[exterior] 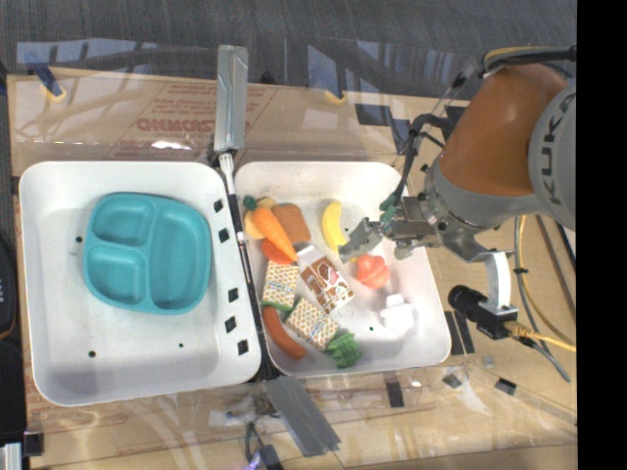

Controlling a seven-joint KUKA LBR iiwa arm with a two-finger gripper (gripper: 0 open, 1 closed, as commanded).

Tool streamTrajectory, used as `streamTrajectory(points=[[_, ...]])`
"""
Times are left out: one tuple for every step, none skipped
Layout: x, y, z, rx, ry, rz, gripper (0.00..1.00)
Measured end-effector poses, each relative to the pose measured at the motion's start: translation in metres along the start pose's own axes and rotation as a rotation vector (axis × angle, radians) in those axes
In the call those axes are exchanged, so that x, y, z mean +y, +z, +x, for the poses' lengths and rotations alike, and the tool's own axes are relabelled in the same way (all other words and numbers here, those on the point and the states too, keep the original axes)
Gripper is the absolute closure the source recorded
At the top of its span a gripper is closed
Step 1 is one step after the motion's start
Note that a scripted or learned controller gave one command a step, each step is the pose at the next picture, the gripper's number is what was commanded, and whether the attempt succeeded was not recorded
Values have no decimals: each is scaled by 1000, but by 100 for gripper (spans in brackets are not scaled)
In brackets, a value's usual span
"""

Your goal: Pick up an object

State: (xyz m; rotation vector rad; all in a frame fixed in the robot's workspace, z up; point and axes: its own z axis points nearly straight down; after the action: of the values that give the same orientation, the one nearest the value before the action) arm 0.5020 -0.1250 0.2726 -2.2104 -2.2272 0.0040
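Pincer (377, 231) hangs low in the right bin (423, 179) (jaw state I cannot tell), so it should drop squarely onto the red tomato-like toy (370, 269) at its six o'clock, avoiding the banana (333, 225).

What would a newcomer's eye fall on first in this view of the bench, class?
Probably the big orange-banded arm reaching in from the right, its gripper low over the right bin beside a red toy tomato. Next, the turquoise divided plate lying alone in the left bin. Then the jumble of toy food in the right bin: a carrot, a banana and small printed boxes.
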Motion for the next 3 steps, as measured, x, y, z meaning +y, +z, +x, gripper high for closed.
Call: streamTrajectory(points=[[67,95,-17,0,-27,4,0],[82,180,-44,-1,1,-3,0],[82,171,-43,-2,-2,-1,100]])
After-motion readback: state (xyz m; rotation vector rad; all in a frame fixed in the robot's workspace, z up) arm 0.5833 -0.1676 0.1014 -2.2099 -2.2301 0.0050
